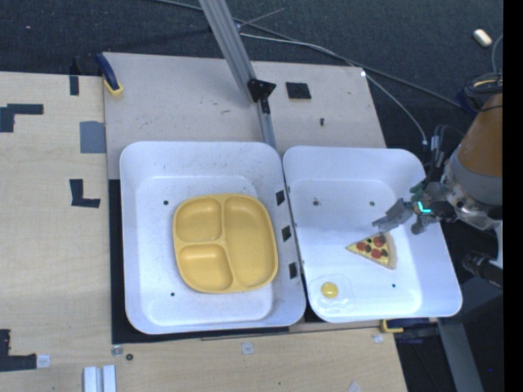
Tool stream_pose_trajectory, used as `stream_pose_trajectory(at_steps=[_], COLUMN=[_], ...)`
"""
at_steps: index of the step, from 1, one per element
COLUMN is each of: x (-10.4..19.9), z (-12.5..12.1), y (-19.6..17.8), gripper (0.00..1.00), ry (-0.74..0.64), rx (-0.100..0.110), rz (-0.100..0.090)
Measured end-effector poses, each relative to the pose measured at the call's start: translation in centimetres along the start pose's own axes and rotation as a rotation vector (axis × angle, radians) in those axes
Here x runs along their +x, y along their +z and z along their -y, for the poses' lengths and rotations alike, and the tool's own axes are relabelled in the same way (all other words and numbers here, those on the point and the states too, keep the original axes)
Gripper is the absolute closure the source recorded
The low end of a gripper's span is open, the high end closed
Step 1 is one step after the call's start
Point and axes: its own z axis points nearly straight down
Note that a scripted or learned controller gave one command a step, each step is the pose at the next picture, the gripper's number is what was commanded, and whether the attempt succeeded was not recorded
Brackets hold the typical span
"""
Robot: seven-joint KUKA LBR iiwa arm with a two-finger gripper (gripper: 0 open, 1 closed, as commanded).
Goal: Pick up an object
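Observation:
A toy pizza slice [374,249] lies in the right bin [351,174], toward its right side. A toy fried egg [331,291] rests near that bin's front edge. My gripper [402,216] hangs just above and to the right of the pizza slice, its fingers spread open with nothing between them. The arm reaches in over the bin's right rim.
The left bin [147,219] holds a yellow divided plate [224,242]. A metal pole [233,39] slants across the bench behind the bins. Cables run over the dark floor at the back.

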Motion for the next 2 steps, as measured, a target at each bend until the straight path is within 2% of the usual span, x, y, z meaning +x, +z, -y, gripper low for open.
stream_pose_trajectory(at_steps=[1, 2], x=[0.0, -0.5], z=[-0.1, 0.8], y=[-0.1, 5.8], gripper=[0.00, 0.00], ry=[0.000, 0.002], rx=[-0.003, 0.003], rz=[0.001, 0.000])
